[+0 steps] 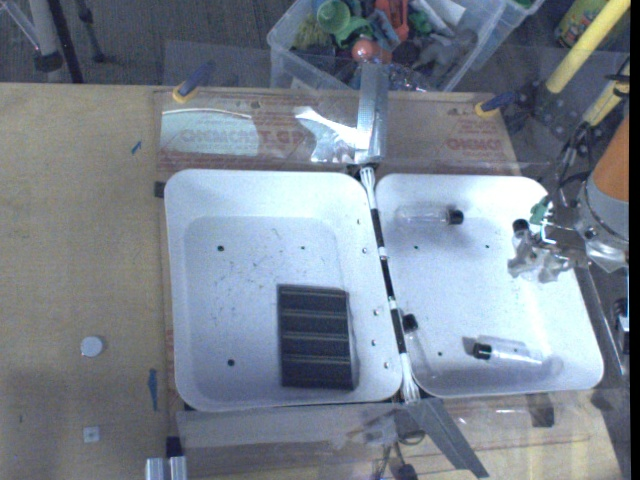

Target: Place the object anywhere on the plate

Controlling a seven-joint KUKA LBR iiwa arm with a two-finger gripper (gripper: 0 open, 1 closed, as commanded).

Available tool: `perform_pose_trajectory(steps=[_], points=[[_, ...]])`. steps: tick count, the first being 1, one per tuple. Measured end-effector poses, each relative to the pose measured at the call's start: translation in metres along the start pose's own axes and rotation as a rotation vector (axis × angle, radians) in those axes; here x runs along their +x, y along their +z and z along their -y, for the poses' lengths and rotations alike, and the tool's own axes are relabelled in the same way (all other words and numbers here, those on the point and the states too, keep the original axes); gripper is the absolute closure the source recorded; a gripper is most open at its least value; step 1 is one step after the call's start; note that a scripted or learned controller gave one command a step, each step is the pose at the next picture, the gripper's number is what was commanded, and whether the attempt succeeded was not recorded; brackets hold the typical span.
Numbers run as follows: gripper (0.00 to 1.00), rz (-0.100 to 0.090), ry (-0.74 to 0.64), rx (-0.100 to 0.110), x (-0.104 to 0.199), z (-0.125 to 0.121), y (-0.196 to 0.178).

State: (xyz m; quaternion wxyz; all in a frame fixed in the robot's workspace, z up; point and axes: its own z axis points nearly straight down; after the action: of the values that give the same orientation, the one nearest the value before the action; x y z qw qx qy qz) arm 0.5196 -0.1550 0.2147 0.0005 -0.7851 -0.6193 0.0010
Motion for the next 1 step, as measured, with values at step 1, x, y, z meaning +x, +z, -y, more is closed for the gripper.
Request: perform_pose_trajectory(steps=[1], points=[[1.0,-0.002,0.204,0.004,0.0558,0.044,-0.0001]])
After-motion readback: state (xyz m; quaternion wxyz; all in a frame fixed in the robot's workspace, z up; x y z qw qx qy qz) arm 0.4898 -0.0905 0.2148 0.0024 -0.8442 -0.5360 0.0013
